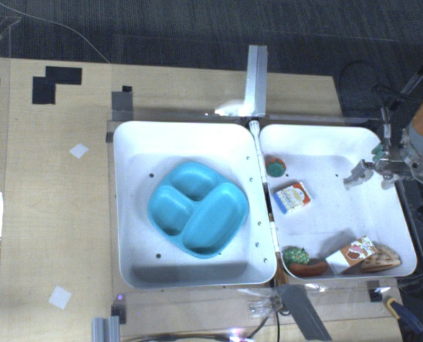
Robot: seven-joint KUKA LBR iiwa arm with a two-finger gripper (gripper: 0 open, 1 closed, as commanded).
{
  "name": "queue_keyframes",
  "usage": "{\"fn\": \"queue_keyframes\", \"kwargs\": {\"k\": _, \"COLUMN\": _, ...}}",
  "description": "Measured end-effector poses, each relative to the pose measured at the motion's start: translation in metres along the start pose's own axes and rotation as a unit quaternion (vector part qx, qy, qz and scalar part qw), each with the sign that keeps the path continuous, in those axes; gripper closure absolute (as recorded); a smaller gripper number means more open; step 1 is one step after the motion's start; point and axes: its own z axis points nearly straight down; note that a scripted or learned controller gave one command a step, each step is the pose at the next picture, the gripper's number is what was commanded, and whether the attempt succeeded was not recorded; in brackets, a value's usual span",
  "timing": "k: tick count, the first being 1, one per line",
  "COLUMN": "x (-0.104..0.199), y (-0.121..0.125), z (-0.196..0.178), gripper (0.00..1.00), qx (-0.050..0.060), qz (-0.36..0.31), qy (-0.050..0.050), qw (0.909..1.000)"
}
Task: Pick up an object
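Note:
The right white bin [339,144] holds several small items. A round green and red piece [274,166] lies near the divider. Just below it sits a small white, orange and blue box [292,197]. At the front edge are a green broccoli piece on a red-brown item [301,259] and an orange and white snack packet [367,256]. My gripper [362,172] hangs over the right side of this bin, near its right wall. It is apart from all the items, and the box is the closest, off to its left.
The left white bin [133,191] carries a blue divided plate [198,209] in its middle. A metal post [257,80] rises behind the divider between the bins. Cables and dark fixtures crowd the bench's right edge beside the arm.

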Motion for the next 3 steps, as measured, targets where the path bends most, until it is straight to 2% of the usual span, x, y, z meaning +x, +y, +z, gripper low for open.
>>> {"fn": "queue_keyframes", "kwargs": {"k": 1, "x": 0.075, "y": -0.018, "z": 0.089, "gripper": 0.00, "qx": 0.000, "qz": -0.095, "qy": 0.000, "qw": 0.9955}}
{"fn": "queue_keyframes", "kwargs": {"k": 2, "x": 0.071, "y": 0.045, "z": 0.099, "gripper": 0.00, "qx": -0.004, "qz": -0.144, "qy": -0.001, "qw": 0.9896}}
{"fn": "queue_keyframes", "kwargs": {"k": 3, "x": 0.075, "y": 0.115, "z": 0.100, "gripper": 0.00, "qx": 0.003, "qz": -0.196, "qy": 0.001, "qw": 0.9807}}
